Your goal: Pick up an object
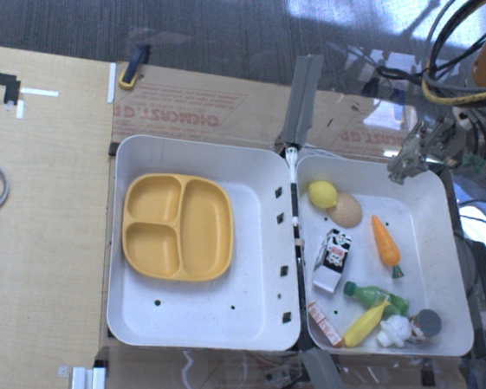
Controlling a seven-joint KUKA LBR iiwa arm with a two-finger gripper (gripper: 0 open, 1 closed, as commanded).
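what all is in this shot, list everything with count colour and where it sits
bins: 2, white, side by side on the bench
divided plate: 1, yellow, left bin
lemon: 1, yellow, right bin, far left part
potato: 1, tan, touching the lemon
carrot: 1, orange, right bin, middle
milk carton: 1, white and black, right bin, lying near the divider
bottle: 1, green, right bin, near side
banana: 1, yellow, below the bottle
small box: 1, red and white, near left corner
gripper: 1, grey, above the right bin's far rim
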